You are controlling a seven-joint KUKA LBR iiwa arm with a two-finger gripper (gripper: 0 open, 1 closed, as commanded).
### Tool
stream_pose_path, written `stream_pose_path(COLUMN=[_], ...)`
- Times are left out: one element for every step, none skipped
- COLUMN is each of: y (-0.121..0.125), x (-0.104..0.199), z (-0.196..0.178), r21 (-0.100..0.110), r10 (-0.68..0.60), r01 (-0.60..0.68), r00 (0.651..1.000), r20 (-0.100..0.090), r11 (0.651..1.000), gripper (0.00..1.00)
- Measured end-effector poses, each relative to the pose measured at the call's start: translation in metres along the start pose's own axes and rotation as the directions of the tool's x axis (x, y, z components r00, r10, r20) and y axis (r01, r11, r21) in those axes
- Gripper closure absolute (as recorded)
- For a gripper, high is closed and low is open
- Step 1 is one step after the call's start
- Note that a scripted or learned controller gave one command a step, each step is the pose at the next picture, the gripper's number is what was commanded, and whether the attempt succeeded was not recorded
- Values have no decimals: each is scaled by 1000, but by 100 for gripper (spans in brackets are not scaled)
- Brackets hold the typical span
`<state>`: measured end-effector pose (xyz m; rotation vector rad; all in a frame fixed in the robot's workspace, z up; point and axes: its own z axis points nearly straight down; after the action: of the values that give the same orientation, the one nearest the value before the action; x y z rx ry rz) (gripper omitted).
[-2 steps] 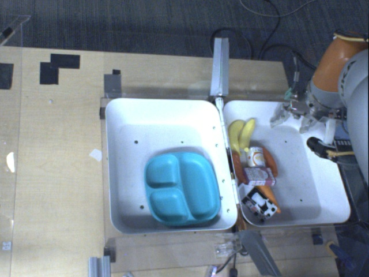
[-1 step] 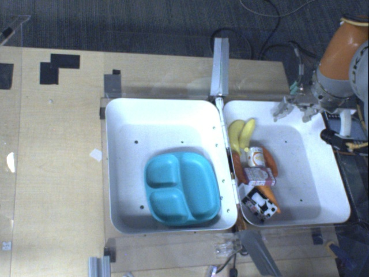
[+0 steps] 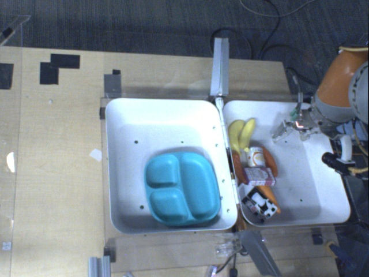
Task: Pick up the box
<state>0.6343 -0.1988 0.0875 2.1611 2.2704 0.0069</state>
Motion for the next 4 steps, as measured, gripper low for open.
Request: stream_pose_path(y=[-3, 33, 33, 38], x=[-5, -5, -5, -5], z=[0, 1, 1, -13], r21=[0, 15, 15, -5], r10=[-74, -184, -185, -189], r01=[74, 184, 185, 189], r00=[997, 983, 983, 982], r20=[0, -11, -12, 1], r11=[997, 983, 983, 982], gripper=[0, 0, 0, 100])
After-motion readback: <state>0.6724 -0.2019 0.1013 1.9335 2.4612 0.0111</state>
